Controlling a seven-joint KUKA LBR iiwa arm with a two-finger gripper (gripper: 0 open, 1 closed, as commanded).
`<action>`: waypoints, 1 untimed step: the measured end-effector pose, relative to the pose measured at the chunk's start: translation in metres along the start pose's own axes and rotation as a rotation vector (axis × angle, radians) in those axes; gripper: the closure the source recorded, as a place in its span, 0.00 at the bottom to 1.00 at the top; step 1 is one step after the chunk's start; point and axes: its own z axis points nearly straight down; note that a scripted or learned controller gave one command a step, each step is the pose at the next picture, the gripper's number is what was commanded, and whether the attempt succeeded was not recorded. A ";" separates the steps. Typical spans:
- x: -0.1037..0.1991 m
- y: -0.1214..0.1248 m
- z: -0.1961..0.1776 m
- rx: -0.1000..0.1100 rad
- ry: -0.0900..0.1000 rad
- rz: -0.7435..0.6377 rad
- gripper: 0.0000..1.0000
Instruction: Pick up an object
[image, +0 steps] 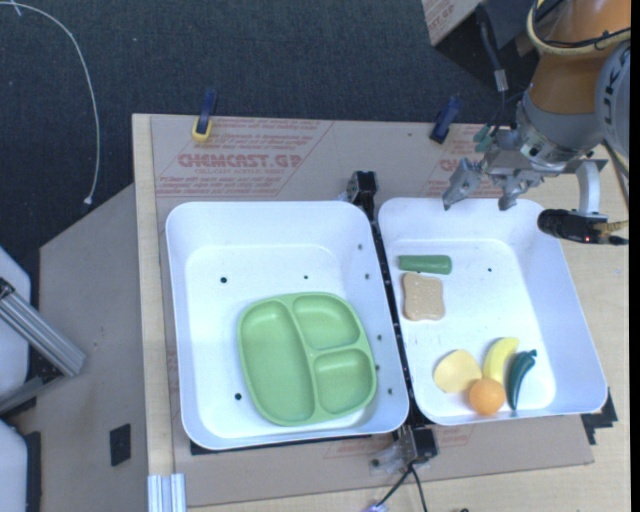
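Cardboard-topped bench (250, 150) on dark carpet, two white bins side by side.

Spread apart and holding nothing, the gripper (480, 192) hangs over the far rim of the right bin (560, 290), well apart from the toast. That slice of toast (423, 297), tan and squarish with rounded corners, lies flat on the bin floor. Just beyond it is a green cucumber (425, 264); nearer the camera from it sit a yellow lump (456, 370), an orange (487, 397), a banana (499, 358) and a dark green pepper (521, 375). Left of the toast, the left bin (200, 250) holds a green divided plate (305, 356).
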 end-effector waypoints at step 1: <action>0.000 0.003 -0.009 -0.015 -0.002 -0.003 0.00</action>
